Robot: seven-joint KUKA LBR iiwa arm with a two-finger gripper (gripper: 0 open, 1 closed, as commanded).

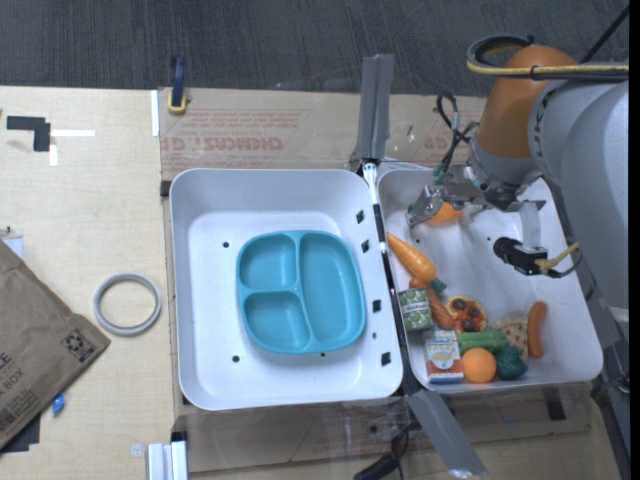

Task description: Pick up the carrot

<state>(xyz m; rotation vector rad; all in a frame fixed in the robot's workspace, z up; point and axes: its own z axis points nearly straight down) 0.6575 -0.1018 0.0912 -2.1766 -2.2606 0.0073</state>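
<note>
Lying well to the left of the gripper [432, 211], a grey tape ring [127, 302] rests on the bench beside a brown cardboard box [35, 343]. Nearer, still left of the jaws, the left bin [195, 268] holds a teal divided plate [300, 291]. Just below and slightly left of the fingertips, the carrot [411, 256] lies slantwise in the right bin [570, 363] close to its left wall, apart from the jaws. Whether the jaws are spread or pressed together cannot be told; something orange shows at the fingertips, but it is too small to identify. Further below the jaws sit a small green can [416, 309], a juice carton [443, 356], an orange [480, 365] and, to the right, a sausage [537, 329]. The arm's orange band [520, 103] rises above and right of the jaws.
</note>
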